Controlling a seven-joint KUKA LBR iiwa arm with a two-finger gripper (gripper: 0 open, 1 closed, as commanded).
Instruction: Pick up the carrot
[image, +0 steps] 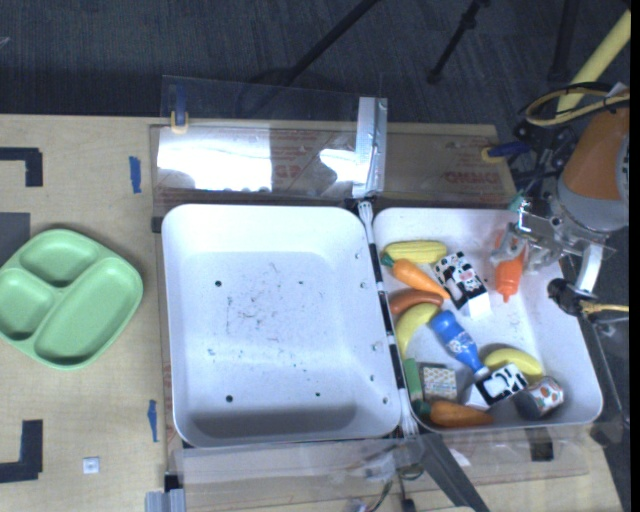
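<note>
Nearest you, against the front wall of the right shallow white bin (585, 395), lies a long orange tapered piece (460, 413) that may be a second carrot, tucked beside a black-and-white cow-patterned block (500, 382). It is crowded, so a clean grip there looks hard.

Farther back on the bin's left side, the orange tapered plastic carrot (417, 275) lies on its side, just in front of a yellow toy banana (415, 250) and close to another cow-patterned block (460, 278). It looks like a light, stiff, hollow toy with a smooth skin that will likely slip. Take it across the thicker middle, not the narrow tip.

Farthest, at the bin's right, the hand (522, 240) hangs just above a small orange piece (508, 279). You cannot tell whether the hand is open or closed, or whether it grips that piece.
</note>
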